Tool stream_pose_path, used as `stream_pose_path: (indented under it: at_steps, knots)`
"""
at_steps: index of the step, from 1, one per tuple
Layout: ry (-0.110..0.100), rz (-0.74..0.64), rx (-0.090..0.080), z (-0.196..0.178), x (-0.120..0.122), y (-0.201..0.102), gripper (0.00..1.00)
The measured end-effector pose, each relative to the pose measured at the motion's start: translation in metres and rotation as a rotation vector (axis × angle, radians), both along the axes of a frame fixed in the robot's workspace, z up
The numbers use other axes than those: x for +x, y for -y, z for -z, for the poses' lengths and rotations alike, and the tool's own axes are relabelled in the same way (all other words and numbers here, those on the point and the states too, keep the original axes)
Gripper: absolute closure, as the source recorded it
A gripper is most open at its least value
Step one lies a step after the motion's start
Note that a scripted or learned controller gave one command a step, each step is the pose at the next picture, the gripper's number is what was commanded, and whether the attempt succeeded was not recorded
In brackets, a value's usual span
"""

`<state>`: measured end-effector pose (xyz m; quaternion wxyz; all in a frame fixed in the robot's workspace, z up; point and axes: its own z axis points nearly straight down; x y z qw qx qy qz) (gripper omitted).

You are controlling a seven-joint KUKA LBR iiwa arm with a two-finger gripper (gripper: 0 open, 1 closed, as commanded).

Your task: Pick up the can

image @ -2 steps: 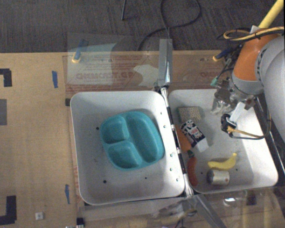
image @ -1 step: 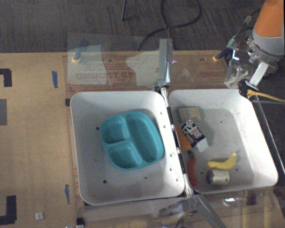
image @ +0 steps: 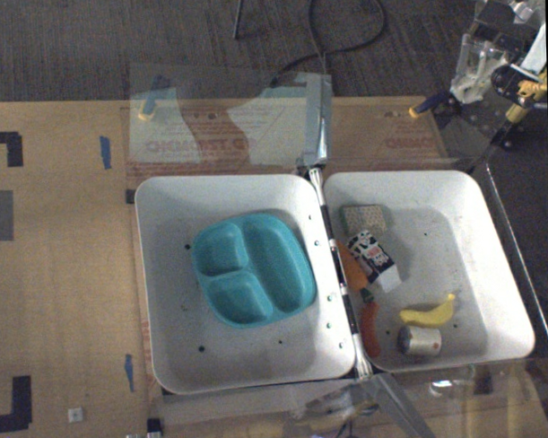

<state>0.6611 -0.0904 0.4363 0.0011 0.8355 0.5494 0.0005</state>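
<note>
Approach is the step in hand. The small silver metal can (image: 420,341) lies on its side near the front of the right white bin (image: 490,251), just below a yellow banana (image: 430,312). The hand (image: 493,71) waits well away; its spread cannot be told. Next it must come down over the can, clear of the banana.

We see the can (image: 420,341) as dull brushed metal; the teal plate (image: 254,268) looks smooth matt plastic; the bench (image: 60,266) resembles bare cardboard.
</note>
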Motion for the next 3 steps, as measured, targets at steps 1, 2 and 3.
stream_pose_path:
  at_steps: [1,2,3]
  knots:
    - [-0.003,-0.077,0.001,0.07,-0.031,0.039,1.0]
    - [0.001,-0.258,-0.001,0.0,0.006,0.008,1.0]
    - [-0.002,-0.416,0.001,0.0,0.006,-0.073,1.0]
